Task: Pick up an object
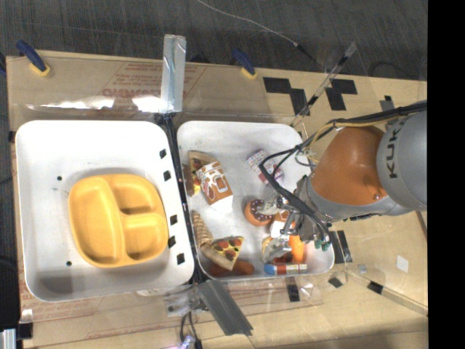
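The right bin (240, 133) holds several toy foods. Among them are a brown and white carton (211, 180), a small purple and white piece (256, 158), a chocolate donut (257, 212) and a pizza slice (225, 249). An orange piece (298, 250) and a red and blue stick (288, 269) lie by the near right corner. My gripper (288, 229) reaches down into this bin from the right, just right of the donut and above the orange piece. Cables and the wrist hide its tips.
A yellow divided plate (116, 217) lies in the left bin (36, 144). A ridged brown cone (200, 229) and a sausage (240, 268) lie along the right bin's near left side. The grey and orange arm (349, 167) overhangs the bin's right wall.
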